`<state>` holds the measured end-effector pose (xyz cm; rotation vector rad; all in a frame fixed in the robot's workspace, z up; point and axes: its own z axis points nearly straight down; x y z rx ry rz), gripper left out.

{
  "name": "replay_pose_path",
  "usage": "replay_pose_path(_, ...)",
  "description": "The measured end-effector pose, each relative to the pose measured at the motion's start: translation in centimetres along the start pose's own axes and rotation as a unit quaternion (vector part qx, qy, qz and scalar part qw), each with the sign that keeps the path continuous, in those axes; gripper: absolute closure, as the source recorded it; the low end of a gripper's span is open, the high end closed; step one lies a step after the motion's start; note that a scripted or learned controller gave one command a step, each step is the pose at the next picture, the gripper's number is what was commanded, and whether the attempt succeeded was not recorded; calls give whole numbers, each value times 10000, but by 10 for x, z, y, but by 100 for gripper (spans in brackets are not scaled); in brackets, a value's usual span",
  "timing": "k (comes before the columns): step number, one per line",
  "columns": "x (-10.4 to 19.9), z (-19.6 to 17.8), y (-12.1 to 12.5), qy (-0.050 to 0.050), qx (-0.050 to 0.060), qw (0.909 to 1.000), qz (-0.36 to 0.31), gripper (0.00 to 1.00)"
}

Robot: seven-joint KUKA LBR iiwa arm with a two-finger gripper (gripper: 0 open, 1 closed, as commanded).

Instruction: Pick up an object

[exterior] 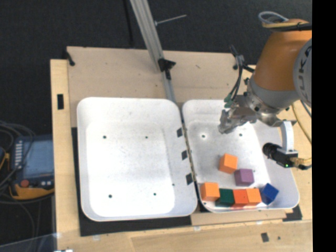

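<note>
Where the blocks lie, lower right of the frame, an orange cube point(228, 163) and purple cube point(244, 177) sit apart from a packed row along the right bin point(195, 114)'s near wall. Above them, well clear, hangs the gripper point(227, 124); whether it's clenched or released, I cannot tell.

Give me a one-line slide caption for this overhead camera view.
A grey-and-orange arm hovers its gripper over the right bin, above a cluster of coloured blocks.
</note>
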<state>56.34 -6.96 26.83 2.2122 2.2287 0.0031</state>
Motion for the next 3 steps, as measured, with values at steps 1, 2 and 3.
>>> replay_pose_path(1, 52, -2, -3, 1, 7, 10000, 1, 100)
replay_pose_path(2, 107, 5, -8, 3, 15, 10000, 2, 100)
replay_pose_path(3, 156, 18, 9, -5, 7, 10000, 4, 100)
